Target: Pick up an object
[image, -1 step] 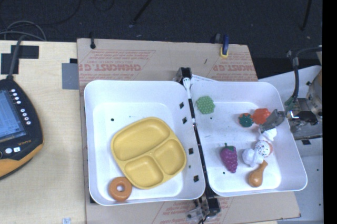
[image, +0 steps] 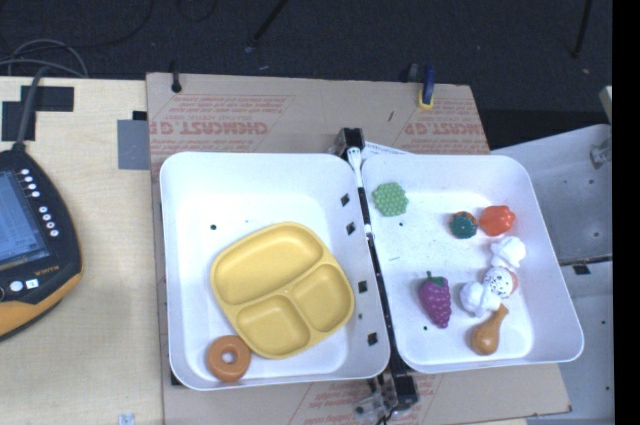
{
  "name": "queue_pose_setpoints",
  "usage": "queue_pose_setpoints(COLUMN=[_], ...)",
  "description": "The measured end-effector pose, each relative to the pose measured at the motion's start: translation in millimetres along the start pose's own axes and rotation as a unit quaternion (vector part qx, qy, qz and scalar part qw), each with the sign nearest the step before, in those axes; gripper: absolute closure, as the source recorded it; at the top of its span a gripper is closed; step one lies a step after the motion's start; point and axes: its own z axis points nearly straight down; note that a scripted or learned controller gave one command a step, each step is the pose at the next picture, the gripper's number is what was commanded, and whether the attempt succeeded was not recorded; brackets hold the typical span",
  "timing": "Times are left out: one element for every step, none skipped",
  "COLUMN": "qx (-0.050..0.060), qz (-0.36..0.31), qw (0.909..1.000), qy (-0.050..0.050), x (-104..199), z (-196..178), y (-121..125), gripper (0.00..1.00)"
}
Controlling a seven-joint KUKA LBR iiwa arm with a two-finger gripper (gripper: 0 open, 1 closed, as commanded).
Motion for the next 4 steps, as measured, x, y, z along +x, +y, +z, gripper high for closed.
queue_pose_setpoints(qx=[0.007, 0.01, 0.01, 0.012], qz=[-0.003, -0.002, -0.002, 0.0], qw=[1.0, 0.9999, 0.9999, 0.9999], qy=[0.001, 0.003, 0.003, 0.002], x=[2, 75, 132, 178], z=[-4, 85, 145, 271], y=[1, -1, -2, -5], gripper=[1.0, 1.0, 1.0, 1.0])
